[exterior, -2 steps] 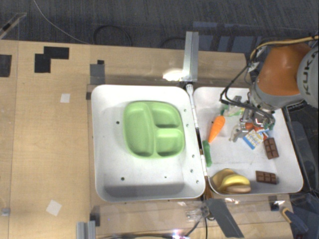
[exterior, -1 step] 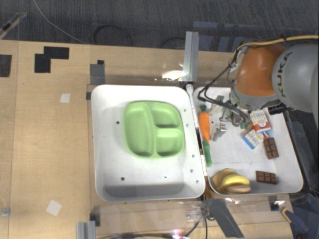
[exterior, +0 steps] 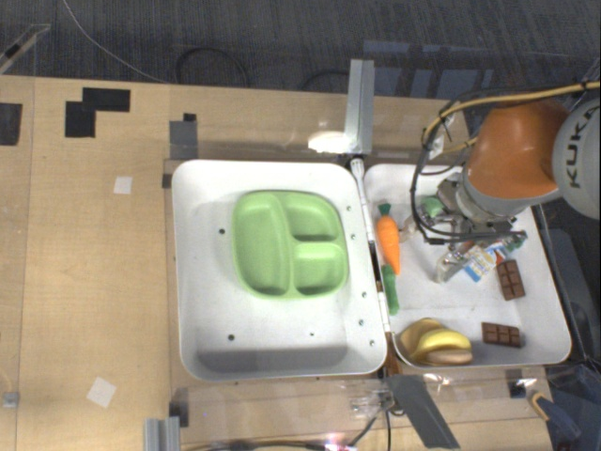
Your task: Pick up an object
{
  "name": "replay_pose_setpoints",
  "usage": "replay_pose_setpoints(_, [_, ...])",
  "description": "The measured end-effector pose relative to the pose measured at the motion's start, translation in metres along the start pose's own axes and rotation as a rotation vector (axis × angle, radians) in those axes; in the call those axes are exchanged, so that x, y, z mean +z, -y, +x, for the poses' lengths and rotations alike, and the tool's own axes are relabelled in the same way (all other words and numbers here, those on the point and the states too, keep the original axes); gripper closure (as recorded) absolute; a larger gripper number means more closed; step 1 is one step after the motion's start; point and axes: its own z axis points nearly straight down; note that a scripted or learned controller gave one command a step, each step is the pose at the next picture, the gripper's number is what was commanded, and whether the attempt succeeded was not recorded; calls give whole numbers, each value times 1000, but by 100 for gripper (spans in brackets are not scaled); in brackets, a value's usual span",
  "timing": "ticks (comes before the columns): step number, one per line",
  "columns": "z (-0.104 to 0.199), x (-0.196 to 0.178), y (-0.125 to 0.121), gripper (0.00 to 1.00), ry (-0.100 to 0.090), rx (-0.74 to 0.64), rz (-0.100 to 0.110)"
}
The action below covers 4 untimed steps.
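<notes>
Looking down, my arm's orange band (exterior: 512, 153) hides the end effector (exterior: 470, 242), so I cannot tell its state. Beneath it, beside the carrot (exterior: 388, 244), lies a half-covered packet (exterior: 470, 265) I can't identify.

The grey arm (exterior: 526, 153) reaches in from the right, wrist pointing down.

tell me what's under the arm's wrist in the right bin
A small crinkled packet, blue and white, pokes out below the wrist; its upper part is covered. A chocolate bar lies beside it. The gripper itself is hidden by the arm.
</notes>
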Motion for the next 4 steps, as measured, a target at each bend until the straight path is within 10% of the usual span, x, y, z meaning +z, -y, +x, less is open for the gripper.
replay_pose_setpoints(1, [58, -82, 46, 0, 0, 147, 5])
replay_pose_setpoints(2, [99, -2, 15, 0, 2, 219, 4])
replay_pose_setpoints(4, [51, -3, -68, 0, 6, 238, 4])
